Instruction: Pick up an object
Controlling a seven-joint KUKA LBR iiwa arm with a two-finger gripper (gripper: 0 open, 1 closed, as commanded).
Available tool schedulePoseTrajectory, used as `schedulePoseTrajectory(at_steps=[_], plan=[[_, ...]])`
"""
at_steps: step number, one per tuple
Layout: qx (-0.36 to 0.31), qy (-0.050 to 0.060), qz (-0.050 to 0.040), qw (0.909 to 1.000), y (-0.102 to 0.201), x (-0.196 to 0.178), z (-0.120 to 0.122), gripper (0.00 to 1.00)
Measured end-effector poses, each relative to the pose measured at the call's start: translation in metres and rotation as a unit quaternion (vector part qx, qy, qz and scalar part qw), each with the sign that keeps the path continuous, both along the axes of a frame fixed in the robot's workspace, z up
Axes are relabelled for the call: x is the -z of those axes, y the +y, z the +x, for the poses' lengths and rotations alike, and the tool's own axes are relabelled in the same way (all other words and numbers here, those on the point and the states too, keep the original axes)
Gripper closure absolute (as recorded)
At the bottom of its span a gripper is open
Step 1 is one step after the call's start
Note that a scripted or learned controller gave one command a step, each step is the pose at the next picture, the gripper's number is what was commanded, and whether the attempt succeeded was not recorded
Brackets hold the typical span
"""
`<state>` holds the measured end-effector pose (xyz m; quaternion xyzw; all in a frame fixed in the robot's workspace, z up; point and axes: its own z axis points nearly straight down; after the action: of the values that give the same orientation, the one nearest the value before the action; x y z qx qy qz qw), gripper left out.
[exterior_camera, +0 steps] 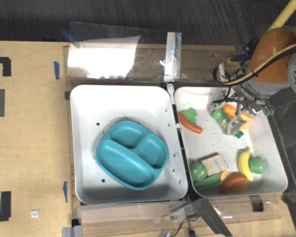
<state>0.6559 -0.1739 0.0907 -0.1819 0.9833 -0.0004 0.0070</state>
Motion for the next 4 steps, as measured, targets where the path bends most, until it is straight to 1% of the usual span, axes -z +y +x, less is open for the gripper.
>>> schedulePoseTrajectory(at_steps=[1, 2, 3, 4], plan=[[-0.027, 0.002, -0.0017, 0.9996, 0.017, 0.002, 0.003, 0.0], [-0.031, 0.002, -0.0011, 0.9995, 0.031, 0.002, 0.002, 0.0], [-0.03, -0.005, -0.0009, 0.9995, 0.032, -0.012, 0.005, 1.0], [-0.03, -0.004, -0.0005, 0.9995, 0.032, -0.011, 0.005, 0.0]])
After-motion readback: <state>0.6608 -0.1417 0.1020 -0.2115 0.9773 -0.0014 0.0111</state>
